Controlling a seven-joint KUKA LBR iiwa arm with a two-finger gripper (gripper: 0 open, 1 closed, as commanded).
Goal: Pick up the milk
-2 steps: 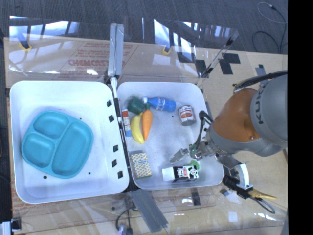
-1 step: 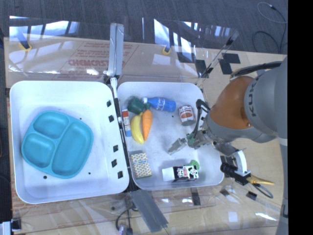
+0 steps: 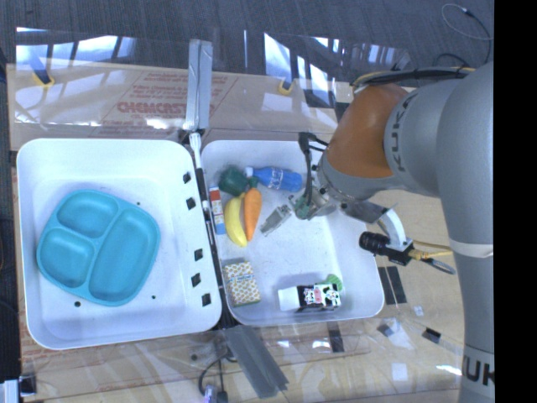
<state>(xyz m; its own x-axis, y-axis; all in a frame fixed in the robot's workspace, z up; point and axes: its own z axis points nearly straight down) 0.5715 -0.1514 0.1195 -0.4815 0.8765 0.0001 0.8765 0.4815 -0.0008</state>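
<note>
— What do you have on the left?

— Your left bin (image 3: 33,225) holds a blue divided plate (image 3: 98,246).

— And the right bin (image 3: 361,296)?

— Banana (image 3: 234,222) and carrot (image 3: 252,212) at ten o'clock, blue bottle (image 3: 274,177) at twelve. The milk (image 3: 311,296) lies at six o'clock, untouched. Your gripper (image 3: 277,218) hangs near centre, fingers slightly parted, holding nothing.

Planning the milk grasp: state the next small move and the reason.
Probably shift the gripper toward the near edge of the right bin, until it is over the milk carton. The gripper now hangs mid-bin beside the carrot and banana, while the carton lies on its side near the front wall.
</note>
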